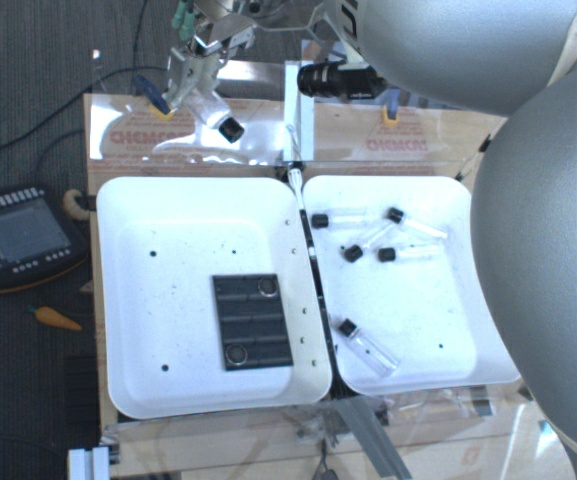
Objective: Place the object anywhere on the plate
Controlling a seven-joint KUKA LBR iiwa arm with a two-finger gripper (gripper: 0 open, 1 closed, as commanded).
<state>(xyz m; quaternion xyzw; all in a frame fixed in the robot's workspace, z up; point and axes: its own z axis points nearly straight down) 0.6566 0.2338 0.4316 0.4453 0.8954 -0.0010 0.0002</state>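
Note:
My gripper (197, 88) hangs above the bench's back edge, beyond the far rim of the left bin (133, 268). It is shut on a clear vial with a black cap (223, 124); the vial slants down and right from the fingers, cap lowest. The plate (252, 320), a dark ribbed rectangle, lies in the left bin towards its right wall. Two small round rings rest on the plate, one at its top right (267, 287) and one at its bottom left (235, 353).
The right bin (448, 298) holds several clear vials with black caps, most near its far side (396, 215) and one nearer the front (360, 338). A teach pendant (18, 238) lies on the floor to the left. The big grey arm covers the upper right.

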